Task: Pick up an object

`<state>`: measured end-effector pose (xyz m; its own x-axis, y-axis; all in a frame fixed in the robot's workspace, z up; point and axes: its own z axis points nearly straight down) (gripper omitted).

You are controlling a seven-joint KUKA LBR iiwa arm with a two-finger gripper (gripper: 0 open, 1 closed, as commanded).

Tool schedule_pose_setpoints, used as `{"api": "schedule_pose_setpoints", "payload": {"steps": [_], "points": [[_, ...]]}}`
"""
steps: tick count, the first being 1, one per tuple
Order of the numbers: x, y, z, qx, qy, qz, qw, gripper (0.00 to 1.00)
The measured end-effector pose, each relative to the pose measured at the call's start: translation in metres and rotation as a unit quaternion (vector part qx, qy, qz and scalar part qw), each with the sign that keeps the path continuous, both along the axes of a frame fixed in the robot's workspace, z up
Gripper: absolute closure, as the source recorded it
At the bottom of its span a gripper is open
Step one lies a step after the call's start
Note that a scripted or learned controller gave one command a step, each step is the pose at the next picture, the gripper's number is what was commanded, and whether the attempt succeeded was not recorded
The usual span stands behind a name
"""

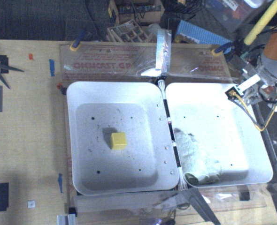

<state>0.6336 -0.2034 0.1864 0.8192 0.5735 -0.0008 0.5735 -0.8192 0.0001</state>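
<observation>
Yellow block [119, 140] on white L bin [82, 102], floor greyish w/ dark specks. R bin [251, 125] white; rolled cloth [195, 158] pale grey-white, mottled, greenish at end. Desk [26, 135] light tan wood w/ blue tape marks [52, 67] & black patches. Arm [272, 55] grey, orange band; yellow cable [251, 114].

matt yellow block [119, 140]; rolled cloth [197, 159]; smooth white plastic bins [77, 125]; wood bench [26, 139].

Faint reddish capital lettering runs along the clear plastic panel [111, 60] just behind the left bin [77, 125], starting with something like "OHM", though the rest is too blurred to read.
</observation>
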Motion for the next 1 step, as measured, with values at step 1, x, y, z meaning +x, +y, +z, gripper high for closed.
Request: {"api": "schedule_pose_setpoints", "payload": {"steps": [1], "points": [[-0.0235, -0.0196, 0.0149, 0.0001, 0.001, -0.202, 0.9793, 1.0]]}}
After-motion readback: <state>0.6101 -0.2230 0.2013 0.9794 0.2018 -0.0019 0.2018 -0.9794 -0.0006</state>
